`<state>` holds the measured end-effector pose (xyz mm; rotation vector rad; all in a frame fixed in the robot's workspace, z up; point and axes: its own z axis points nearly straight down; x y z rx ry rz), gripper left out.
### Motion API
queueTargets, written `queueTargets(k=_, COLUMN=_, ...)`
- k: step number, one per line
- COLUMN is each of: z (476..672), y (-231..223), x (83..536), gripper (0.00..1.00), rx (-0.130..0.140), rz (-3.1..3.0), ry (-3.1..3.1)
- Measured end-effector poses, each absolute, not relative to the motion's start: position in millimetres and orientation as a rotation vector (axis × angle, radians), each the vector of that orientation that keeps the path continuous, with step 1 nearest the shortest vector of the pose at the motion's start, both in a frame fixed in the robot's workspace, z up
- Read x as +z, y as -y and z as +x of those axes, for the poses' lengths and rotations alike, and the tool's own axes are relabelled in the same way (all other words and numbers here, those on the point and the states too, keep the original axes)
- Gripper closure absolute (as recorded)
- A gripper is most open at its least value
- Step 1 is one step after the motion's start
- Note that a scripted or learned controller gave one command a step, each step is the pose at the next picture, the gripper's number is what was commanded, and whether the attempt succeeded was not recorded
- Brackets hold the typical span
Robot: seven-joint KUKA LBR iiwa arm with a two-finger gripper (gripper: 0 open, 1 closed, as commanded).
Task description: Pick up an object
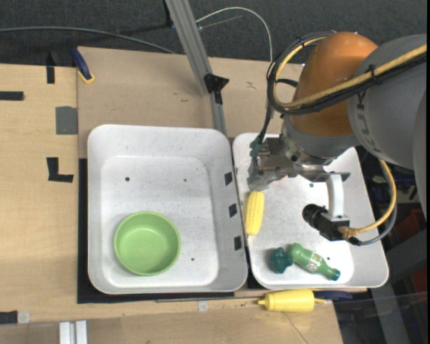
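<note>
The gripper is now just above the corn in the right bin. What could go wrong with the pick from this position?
1. The corn lies close against the left wall of the right bin, so the gripper may strike the wall or find little room on that side.
2. The gripper sits over the cob's upper end, not its middle; a grasp there may let the cob tilt or slip out.
</note>
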<state>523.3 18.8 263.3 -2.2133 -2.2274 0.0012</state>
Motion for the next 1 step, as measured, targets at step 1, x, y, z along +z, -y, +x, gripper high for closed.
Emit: queueTargets(k=1, z=544.2, y=-72.3, x=258.4, gripper=1.00, rx=0.001, rz=-2.213, ry=2.228)
